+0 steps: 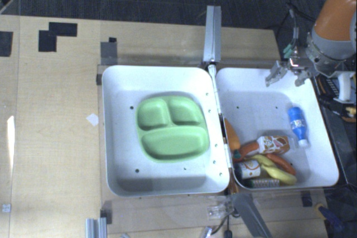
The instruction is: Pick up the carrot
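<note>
Pincer (pixel 287 72): two grey fingers spread apart, nothing between them, poised over the far edge of the right shallow white plastic bin (pixel 254 97), on the grey arm with the orange band (pixel 336 14) entering from the right.

Near corner of the right bin, clustered items: a yellow banana (pixel 274 171); a long orange carrot (pixel 280 163) lying just behind the banana and touching it, well apart from the pincer; a small dark-labelled can (pixel 246 170) at the banana's left end; a brown bottle with a white label (pixel 268 145) on its side, just behind. An orange tapered item (pixel 231 136) leans at the bin's left wall; type cannot be told.

Mid right bin: blue-and-white plastic bottle (pixel 297 126), lying apart.

Left shallow white plastic bin (pixel 117 120): green three-compartment tray (pixel 170 128), centred.

Light wooden worktop (pixel 50 120): black square markers (pixel 56 35) at far left.
</note>
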Controlling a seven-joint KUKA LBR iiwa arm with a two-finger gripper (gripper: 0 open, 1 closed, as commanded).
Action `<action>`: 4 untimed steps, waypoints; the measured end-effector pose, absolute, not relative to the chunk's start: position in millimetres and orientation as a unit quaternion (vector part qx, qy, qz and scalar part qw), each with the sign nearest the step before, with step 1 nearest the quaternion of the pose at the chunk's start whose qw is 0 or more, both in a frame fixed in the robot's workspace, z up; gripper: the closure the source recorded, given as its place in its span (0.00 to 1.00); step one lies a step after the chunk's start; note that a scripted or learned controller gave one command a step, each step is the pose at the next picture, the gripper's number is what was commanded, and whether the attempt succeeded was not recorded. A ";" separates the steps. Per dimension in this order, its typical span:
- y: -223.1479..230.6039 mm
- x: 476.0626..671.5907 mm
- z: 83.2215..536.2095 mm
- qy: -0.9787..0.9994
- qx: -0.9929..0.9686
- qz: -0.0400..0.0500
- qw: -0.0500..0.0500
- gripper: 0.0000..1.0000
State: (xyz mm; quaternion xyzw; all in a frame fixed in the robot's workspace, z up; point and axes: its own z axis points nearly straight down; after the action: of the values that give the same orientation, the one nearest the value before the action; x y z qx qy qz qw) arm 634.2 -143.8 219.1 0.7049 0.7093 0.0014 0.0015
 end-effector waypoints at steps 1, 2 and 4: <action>-94.8 600.8 93.8 0.696 0.718 0.002 0.002 0.00; -94.4 602.6 105.2 0.696 0.718 0.004 0.003 1.00; -102.8 671.6 88.0 0.773 0.635 0.003 0.004 1.00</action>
State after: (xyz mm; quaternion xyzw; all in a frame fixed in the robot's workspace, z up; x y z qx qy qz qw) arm 671.6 -102.8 88.0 0.6350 0.7725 0.0027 0.0039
